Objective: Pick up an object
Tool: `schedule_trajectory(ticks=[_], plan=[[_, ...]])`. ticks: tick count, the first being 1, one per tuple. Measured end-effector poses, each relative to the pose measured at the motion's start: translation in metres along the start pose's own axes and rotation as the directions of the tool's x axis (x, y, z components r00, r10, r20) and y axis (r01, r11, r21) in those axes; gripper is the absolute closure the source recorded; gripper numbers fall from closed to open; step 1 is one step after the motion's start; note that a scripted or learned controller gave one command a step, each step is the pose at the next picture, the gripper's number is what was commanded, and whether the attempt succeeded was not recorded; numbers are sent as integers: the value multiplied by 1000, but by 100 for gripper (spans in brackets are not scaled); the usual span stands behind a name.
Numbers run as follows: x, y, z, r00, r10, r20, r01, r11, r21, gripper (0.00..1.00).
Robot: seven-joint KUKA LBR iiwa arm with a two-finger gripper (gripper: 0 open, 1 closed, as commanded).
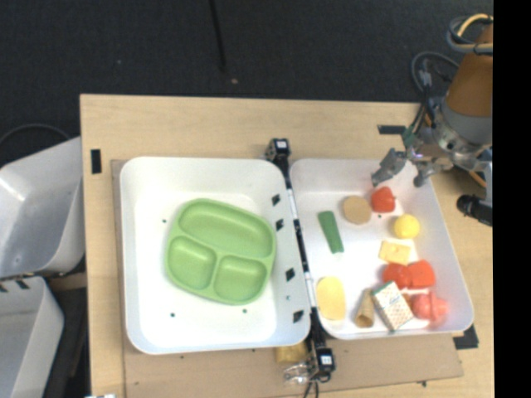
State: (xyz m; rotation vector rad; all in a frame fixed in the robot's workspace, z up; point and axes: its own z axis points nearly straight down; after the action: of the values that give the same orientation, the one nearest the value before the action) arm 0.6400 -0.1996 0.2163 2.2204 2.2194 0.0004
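Observation:
My gripper (405, 172) hangs over the back edge of the right bin (319, 177), at the end of the grey arm with its orange band (470, 85). Its two grey fingers (387, 169) stand spread apart, open, with nothing between them. Just below the fingers lies a small red piece (382, 199), with a tan round piece (357, 210) to its left. Further forward in the same bin lie a green stick (330, 231), a yellow ball (406, 227), a yellow block (396, 251), a red pepper (412, 274) and a yellow oblong piece (330, 297).
The left bin (141, 305) holds a green divided plate (221, 251). At the right bin's front are a small carton (392, 305), a brown cone (366, 308) and a red berry (429, 307). Black clips (279, 148) line the seam between the bins.

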Motion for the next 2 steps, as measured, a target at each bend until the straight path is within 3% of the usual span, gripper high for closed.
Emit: schedule_trajectory(ticks=[1, 2], plan=[[21, -21, 108, 1000, 1, -2, -1, 1000, 9, 0], [72, -64, 116, 1000, -4, -2, 4, 1000, 6, 0]])
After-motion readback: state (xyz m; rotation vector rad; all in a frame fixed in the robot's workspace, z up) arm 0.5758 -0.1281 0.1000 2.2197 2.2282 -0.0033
